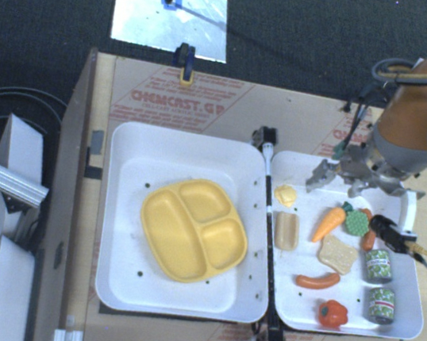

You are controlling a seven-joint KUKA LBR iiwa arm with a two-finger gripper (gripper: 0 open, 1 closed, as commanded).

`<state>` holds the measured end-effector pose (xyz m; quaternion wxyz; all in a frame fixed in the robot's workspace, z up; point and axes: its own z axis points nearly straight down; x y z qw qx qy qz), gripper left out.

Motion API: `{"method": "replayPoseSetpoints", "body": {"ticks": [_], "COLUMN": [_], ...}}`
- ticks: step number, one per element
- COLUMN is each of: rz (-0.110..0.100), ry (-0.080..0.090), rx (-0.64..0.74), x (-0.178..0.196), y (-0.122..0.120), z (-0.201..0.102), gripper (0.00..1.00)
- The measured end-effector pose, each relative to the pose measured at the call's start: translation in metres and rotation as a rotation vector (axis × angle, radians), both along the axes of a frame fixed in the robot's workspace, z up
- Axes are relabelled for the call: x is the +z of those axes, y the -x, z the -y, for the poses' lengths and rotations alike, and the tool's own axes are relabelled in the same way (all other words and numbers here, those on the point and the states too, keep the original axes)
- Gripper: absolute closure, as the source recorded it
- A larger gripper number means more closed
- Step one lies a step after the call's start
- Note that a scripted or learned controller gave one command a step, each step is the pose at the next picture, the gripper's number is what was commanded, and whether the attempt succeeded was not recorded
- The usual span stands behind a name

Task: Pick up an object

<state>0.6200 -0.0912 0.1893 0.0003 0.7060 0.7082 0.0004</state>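
Carrot (330, 223), just below the hand (327, 176), lies in the right bin (407, 317): likely light, stiff, slick plastic, best pinched across its thick middle. Hand fingers look apart, holding nothing.

Yellow three-compartment plastic tray (192, 228) in left white bin (132, 153). Right white bin (408, 309): orange toy carrot (330, 223), bread slice (337, 254), red sausage (317, 281), two green-labelled cans (379, 265). Gripper (323, 175) above bin's far edge.

One fixed camera looks down at a slant from well above the surface (232, 100), taking in both bins (122, 215) whole, side by side.
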Motion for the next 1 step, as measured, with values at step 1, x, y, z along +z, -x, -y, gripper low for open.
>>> {"method": "replayPoseSetpoints", "body": {"ticks": [1], "rz": [0.004], "ry": [0.001], "rx": [0.0], "x": [-0.101], "y": [-0.0178], "z": [0.0369], "gripper": [0.0]}}
